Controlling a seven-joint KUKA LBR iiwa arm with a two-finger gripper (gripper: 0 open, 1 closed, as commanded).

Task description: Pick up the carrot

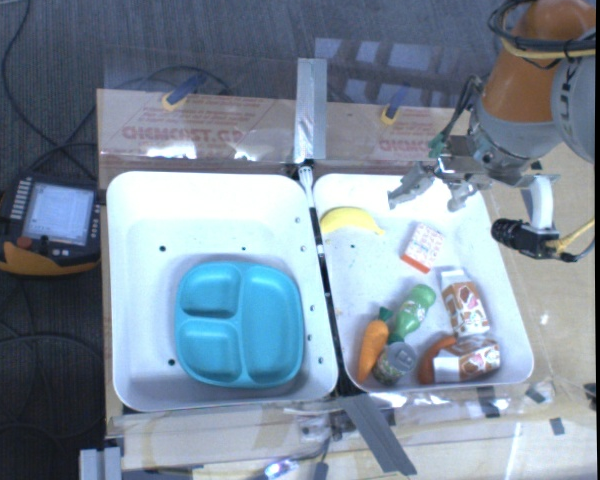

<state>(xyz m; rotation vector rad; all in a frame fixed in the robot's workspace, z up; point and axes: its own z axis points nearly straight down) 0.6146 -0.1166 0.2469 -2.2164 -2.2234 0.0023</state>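
The orange carrot (372, 342) with a green top lies near the front left of the right bin (360, 263), pointing toward the front edge. It touches a green bottle (411, 311) on its right and a grey object (392, 364) at its tip. My gripper (432, 189) hangs over the far side of the right bin, well behind the carrot. Its two fingers are spread apart with nothing between them, so it is open.
The right bin also holds a yellow banana (349, 220) at the back left, a small white and orange box (423, 246), and two printed cans (465, 309) (468, 360) at the front right. A blue divided plate (240, 323) lies in the left bin (140, 228).
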